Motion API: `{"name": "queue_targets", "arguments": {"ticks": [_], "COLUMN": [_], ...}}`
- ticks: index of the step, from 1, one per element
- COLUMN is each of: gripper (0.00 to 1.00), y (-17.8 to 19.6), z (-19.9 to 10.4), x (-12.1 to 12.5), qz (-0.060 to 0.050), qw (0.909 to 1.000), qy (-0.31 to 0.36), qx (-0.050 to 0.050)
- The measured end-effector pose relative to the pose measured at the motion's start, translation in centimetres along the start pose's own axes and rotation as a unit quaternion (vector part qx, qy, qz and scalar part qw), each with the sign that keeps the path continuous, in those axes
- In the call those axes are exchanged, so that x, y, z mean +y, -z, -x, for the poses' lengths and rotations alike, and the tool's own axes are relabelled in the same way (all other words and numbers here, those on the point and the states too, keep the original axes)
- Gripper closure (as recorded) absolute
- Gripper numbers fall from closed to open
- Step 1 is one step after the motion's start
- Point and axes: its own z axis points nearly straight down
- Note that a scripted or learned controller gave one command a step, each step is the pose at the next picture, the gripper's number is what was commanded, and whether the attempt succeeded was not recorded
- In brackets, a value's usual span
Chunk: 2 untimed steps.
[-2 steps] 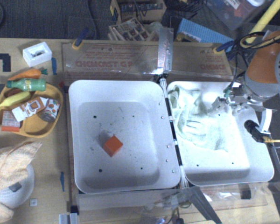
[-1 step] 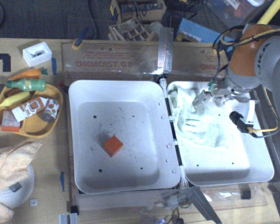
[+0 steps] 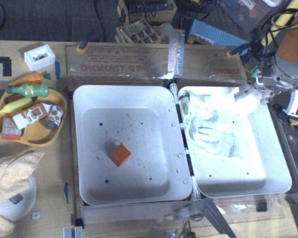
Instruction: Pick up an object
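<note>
Lying far from tool (image 3: pixel 252 89): orange block (image 3: pixel 120 154).

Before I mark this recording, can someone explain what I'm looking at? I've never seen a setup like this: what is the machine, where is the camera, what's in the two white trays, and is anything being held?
This is one picture from a fixed camera above a bench, looking down at a slant. The machine is a robot arm entering from the right side of the view; its gripper sits over the far right corner of the right bin. The picture is too blurred there to tell how the gripper is set, and I see nothing held in it.

The left bin holds a small orange block. The right bin holds a pale crumpled cloth, lying toward its left side.

Off to the left, a yellow bowl holds toy food and small packets, which are not in either bin. The arm is meant to pick up an object, and none has been lifted.
</note>
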Motion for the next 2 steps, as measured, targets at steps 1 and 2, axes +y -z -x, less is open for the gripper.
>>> {"name": "queue_targets", "arguments": {"ticks": [1,2], "gripper": [0.0,1.0], "y": [-6.45,-5.53], "z": [-11.56,-11.62], "x": [-1.48,-1.29], "qz": [0.002,0.003], "qw": [1.0,1.0], "qy": [-0.006,-0.005], "qx": [0.001,0.002]}}
